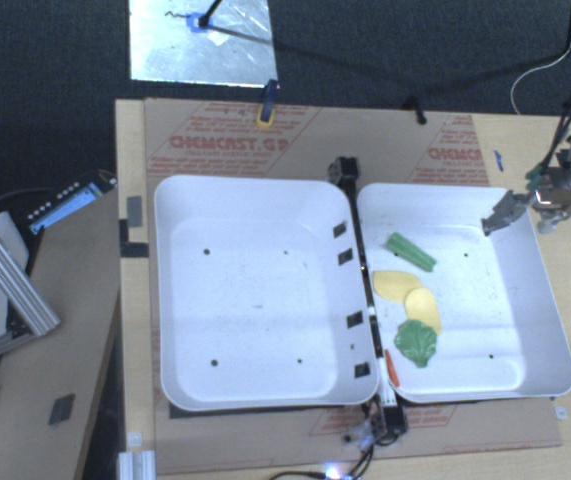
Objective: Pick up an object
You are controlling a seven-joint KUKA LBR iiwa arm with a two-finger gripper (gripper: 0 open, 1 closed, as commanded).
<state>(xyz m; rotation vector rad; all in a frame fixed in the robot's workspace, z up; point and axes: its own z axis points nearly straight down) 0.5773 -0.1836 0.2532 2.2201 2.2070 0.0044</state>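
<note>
Gripper (510, 211): we find it at the right bin's (540, 298) far right rim, above the floor, nothing visibly between its fingers; whether they are open or shut we cannot tell. Right bin, left half, we list: green stick (410, 251), two touching yellow pieces (408, 295), green leafy piece (416, 343), orange sliver (392, 368). Left bin (255, 288) alongside.

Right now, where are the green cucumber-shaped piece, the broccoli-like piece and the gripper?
green cucumber-shaped piece (410, 251), camera view, middle of its long body.
broccoli-like piece (416, 343), camera view, centre of its green top.
gripper (497, 219), camera view, its fingertip end over the right bin's upper right.
</note>
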